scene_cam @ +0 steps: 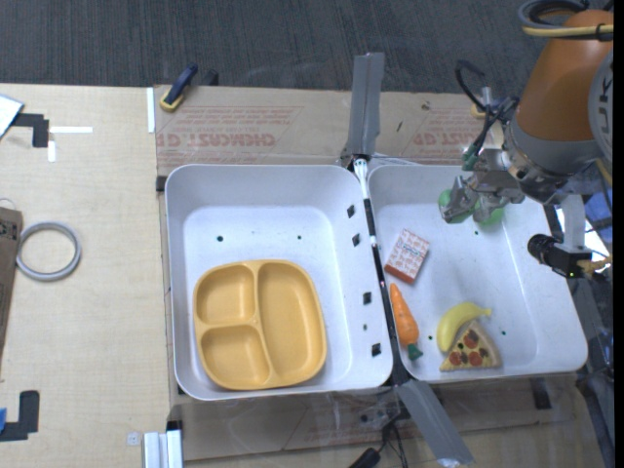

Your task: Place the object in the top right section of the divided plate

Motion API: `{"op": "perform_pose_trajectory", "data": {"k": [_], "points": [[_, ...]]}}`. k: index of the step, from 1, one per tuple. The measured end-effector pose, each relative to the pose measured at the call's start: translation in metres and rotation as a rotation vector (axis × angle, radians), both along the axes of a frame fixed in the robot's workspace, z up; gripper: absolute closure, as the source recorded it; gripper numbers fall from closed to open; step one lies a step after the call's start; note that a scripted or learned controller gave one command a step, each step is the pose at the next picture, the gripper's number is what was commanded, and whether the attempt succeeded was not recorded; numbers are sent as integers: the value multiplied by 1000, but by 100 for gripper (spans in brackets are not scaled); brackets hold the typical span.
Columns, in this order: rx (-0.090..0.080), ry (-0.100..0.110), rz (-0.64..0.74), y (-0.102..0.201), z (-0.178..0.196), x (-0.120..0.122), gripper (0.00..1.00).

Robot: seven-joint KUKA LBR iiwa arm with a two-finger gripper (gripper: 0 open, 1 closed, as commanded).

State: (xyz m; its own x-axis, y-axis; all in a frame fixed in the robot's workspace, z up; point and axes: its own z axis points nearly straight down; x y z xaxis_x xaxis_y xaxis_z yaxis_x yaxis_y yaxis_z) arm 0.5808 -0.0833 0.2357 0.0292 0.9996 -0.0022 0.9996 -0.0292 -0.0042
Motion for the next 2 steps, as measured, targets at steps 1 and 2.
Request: {"op": "perform_pose_trajectory", "data": {"k": [1, 2], "points": [[3, 0, 342, 42, -46, 5, 100], [1, -3, 522, 59, 99, -13, 100]]}}
